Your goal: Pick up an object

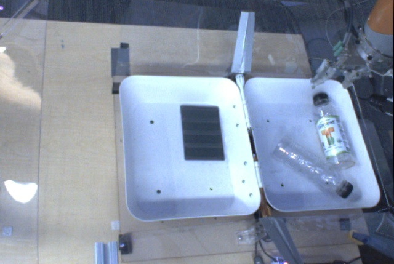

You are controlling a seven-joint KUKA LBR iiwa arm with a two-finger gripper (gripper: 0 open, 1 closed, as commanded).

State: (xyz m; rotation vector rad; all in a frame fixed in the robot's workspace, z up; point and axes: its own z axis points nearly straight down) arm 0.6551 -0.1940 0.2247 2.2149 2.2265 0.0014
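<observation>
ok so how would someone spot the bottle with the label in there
Look at the right bin, the one nearest the arm. Along its right side lies a clear bottle with a black cap pointing to the far rim. Unlike the plain clear bottle lying slantwise beside it, it wears a white label with green and orange print.

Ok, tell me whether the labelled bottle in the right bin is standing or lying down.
Lying down: the labelled bottle rests lengthwise on the right bin's floor, black cap toward the far rim.
</observation>
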